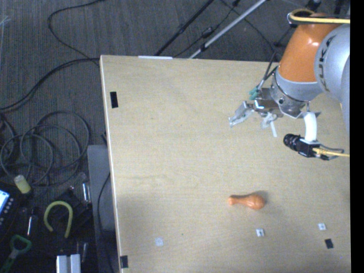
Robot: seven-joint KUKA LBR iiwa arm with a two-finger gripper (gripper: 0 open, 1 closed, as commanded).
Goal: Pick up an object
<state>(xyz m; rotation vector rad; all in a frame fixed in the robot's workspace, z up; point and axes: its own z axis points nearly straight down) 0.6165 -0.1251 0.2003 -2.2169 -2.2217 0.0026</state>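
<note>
Hovering gripper | fingers spread apart, nothing between them | arm reaching from right | orange pear-shaped toy well below

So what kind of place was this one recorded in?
Most likely a robotics lab or test cell. A grey and orange arm with a claw hangs over a plain tan bench bearing an orange object, and loose cables and stand legs lie on grey carpet.

Bench: pale tan, small black and white marks. Pear-shaped object: orange. Arm: grey, orange band. Pincer: silver-grey. Floor: dark grey, black cables.
</note>
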